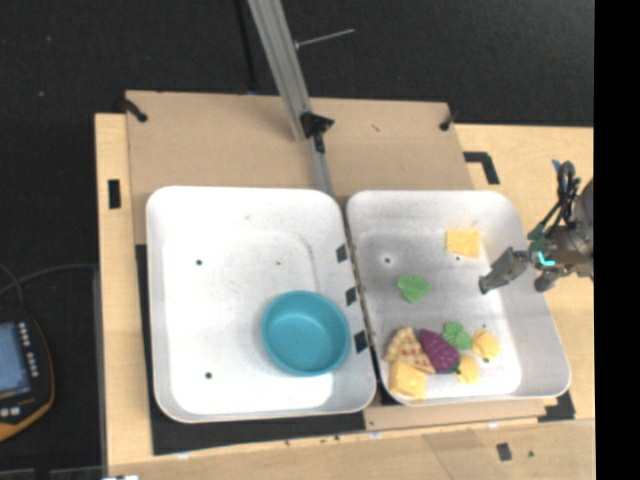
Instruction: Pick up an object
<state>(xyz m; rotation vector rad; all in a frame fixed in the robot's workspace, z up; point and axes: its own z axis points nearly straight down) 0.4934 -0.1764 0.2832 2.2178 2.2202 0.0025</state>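
My arm reaches in from the right edge, wrist low over the right bin [520,368], with my fingers [522,271] spread apart and holding nothing: one dark finger [500,268] angles down-left over the bin's right side, the other sits back near the rim beside a small teal light.

A flat yellow square [462,242] lies just left of that finger, apart from it. A small green piece [412,288] rests near the bin's middle. Along the near wall a cluster crowds together: a tan waffle-patterned wedge [402,345], a pale yellow block [408,379], a bumpy purple bunch [438,348], a second green piece [457,332] and two rounded yellow lumps [478,353], touching or nearly so.

The left bin [190,228] carries a smooth teal bowl [303,332], upright near its front right corner. Both bins are shallow, white and round-cornered, set side by side on a pale wooden counter [115,268]. A grey metal rail [285,68] slants down from the top toward the seam between them.
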